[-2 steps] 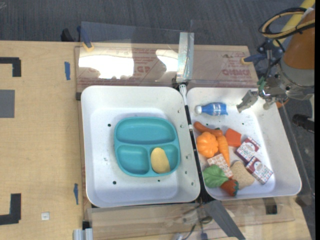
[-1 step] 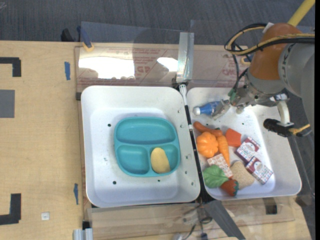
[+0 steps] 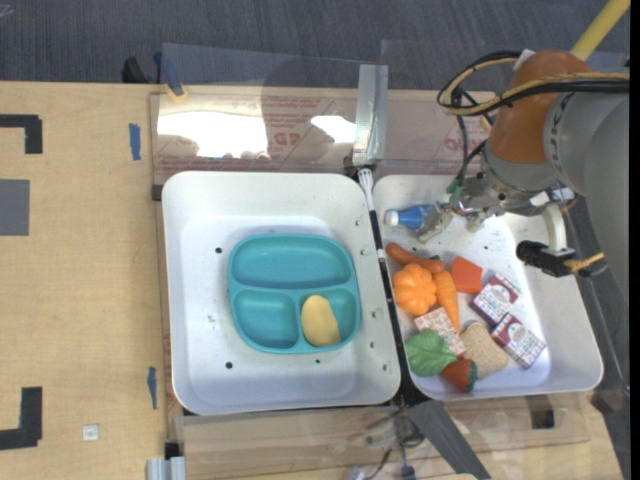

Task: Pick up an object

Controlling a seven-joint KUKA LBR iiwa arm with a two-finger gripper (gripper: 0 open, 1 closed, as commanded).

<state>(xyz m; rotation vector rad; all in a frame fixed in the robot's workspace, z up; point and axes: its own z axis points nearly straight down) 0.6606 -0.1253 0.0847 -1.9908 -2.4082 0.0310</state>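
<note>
Gripper point(image 3: 436, 220) hovers at the right bin's point(image 3: 575, 353) far-left corner, right over a small bottle point(image 3: 408, 217); its grip I cannot tell; bottle looks light, stiff, slippery; best pinched across its body.

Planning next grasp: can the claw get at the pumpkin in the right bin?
Probably yes. The pumpkin lies uncovered on top, just below the claw; a carrot presses against its side.
</note>
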